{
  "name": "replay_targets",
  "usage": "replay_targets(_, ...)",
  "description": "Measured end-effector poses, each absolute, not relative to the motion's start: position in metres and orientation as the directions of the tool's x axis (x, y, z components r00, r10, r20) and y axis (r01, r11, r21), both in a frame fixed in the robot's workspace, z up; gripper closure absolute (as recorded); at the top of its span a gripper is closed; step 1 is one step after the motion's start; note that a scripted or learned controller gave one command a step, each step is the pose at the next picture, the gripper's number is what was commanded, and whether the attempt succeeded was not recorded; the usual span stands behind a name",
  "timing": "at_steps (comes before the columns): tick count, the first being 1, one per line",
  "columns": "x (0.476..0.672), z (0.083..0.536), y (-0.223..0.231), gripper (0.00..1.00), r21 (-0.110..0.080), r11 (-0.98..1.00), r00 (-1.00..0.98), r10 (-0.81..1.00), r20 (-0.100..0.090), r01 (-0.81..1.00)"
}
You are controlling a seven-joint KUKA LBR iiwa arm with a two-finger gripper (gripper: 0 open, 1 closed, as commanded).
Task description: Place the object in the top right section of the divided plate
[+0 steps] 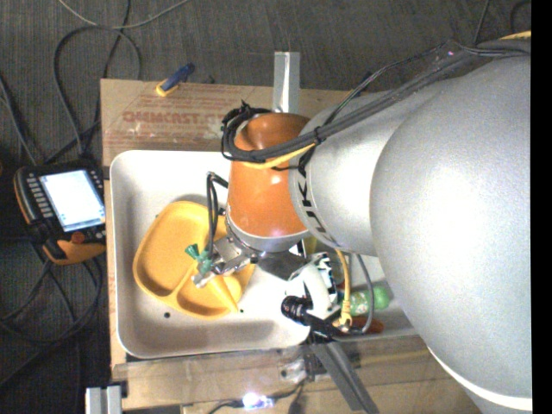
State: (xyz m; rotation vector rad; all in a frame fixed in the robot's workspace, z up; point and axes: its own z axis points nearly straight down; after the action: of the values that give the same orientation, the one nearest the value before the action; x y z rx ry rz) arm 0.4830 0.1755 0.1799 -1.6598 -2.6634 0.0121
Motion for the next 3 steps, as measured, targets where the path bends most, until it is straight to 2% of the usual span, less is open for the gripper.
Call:
replay_targets(1, 0.482, 0.186, 0.176, 1.0, -0.016, 0.442, -0.442, 0.897, 0.002, 0.897)
replay_targets(2, 0.494, 0.224, 0.12, 1.0, -0.006, 0.327, -0.327, 0.945, -0.002, 0.945)
replay_targets(3, 0.483, 0.178, 0.113, 1.0, -0.008, 0.366, -0.367, 0.93, -0.001, 0.93)
